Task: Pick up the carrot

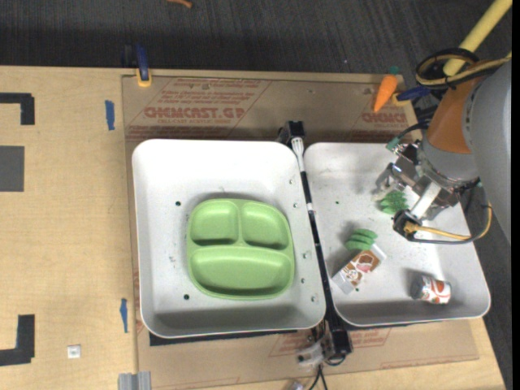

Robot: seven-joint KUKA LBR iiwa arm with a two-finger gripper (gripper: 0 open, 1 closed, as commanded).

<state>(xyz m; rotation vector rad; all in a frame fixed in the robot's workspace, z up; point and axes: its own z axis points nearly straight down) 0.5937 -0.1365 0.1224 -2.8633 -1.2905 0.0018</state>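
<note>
Light is even and fairly bright across the middle of the frame, coming from above. The two white bins (227,157) are the brightest areas, close to washed out along their rims, with soft grey shading inside their walls. The green divided tray (241,248) shows gentle sheen on its ridges and no hard glare. The dark floor (244,15) along the top is dim and grainy. Shadows are short and diffuse. Detail is soft overall, and small print on the cardboard (195,108) is blurred.

Two white bins (162,218) are counted, one green divided plate (240,247), one carrot (385,93), one can (430,289), and one small carton (359,269).
</note>
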